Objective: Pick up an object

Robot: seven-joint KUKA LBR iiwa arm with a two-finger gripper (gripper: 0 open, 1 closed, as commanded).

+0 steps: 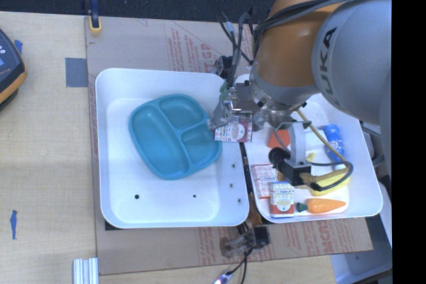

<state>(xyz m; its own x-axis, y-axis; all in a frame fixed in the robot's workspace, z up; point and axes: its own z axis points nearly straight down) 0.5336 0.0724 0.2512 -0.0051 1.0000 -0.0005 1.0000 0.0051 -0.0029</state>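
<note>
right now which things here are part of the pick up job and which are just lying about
Part of the job:
- gripper, at the right rim of the left bin
- small carton just under it
- blue divided plate in the left bin
- carrot, banana and juice box in the right bin

Lying about:
- yellow-edged device at far left
- clamp on the board

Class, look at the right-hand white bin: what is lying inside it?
In the right bin: a carrot, a banana, a small carton and a blue packet. The arm covers the bin's upper part, so anything there is hidden.
</note>
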